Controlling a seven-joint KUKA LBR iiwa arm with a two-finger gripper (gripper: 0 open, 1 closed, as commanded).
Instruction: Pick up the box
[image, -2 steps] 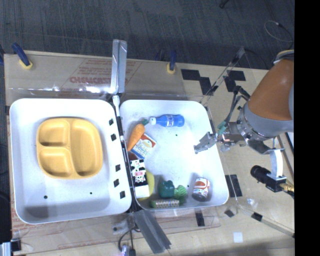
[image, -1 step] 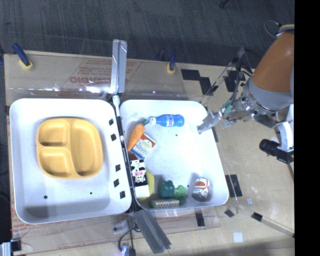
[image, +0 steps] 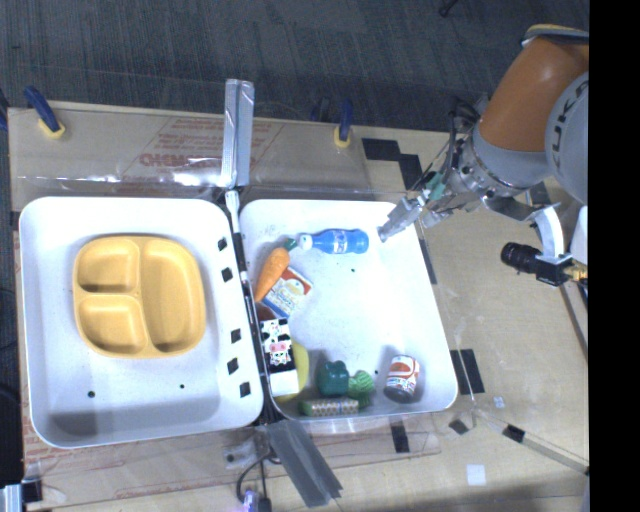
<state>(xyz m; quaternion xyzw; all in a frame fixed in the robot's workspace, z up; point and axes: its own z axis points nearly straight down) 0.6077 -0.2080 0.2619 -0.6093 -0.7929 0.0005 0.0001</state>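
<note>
Two shallow white bins sit side by side on a bench, seen from above at a slant. The left bin (image: 40, 330) holds a yellow divided plate (image: 140, 295). The right bin (image: 425, 310) holds a scatter of small things. The box (image: 280, 352), patterned black and white like a cow, lies against the bin's left wall, towards the near end. Just above it lie a small orange-and-white packet (image: 286, 296) and a carrot (image: 272, 270), and a blue bottle (image: 335, 241) lies on its side near the far wall. Beside the box sit a green toy (image: 338, 379) and a can (image: 402, 378). The grey arm enters from the right, and its gripper (image: 392, 226) hangs over the bin's far right corner, well apart from the box. Its fingers look pressed together and empty, though they are small and hard to read.
</note>
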